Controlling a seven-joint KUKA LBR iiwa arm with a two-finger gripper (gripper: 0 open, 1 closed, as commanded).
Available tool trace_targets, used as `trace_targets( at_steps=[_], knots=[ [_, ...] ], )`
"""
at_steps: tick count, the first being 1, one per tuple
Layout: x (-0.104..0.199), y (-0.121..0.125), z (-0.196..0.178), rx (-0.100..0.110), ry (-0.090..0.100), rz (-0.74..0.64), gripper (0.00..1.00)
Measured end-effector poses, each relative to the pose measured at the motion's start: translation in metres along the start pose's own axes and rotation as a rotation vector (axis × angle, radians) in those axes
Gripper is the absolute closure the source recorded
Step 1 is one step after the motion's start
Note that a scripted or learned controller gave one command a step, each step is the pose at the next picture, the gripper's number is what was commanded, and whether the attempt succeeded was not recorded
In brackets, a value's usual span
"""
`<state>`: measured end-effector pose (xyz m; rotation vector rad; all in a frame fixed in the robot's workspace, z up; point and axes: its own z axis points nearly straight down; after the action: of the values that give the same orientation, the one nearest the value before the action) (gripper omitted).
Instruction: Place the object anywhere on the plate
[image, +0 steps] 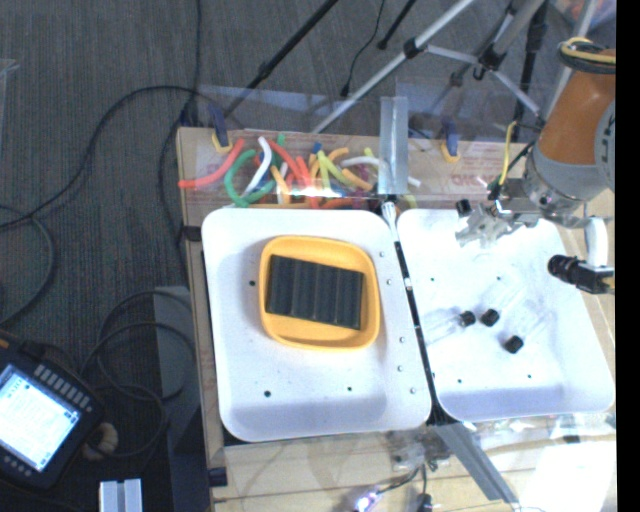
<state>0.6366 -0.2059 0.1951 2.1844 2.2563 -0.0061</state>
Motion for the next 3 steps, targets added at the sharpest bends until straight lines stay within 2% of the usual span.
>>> trace_targets(
  at_steps=[1,2,3],
  knots=[
    [0.058,-0.052,0.01,-0.001,0.004,-0.104,1.0],
    [0.126,-0.056,0.006,0.0,0.004,-0.172,1.0],
    [0.182,-0.027,0.012,0.001,0.004,-0.195,1.0]
  ],
)
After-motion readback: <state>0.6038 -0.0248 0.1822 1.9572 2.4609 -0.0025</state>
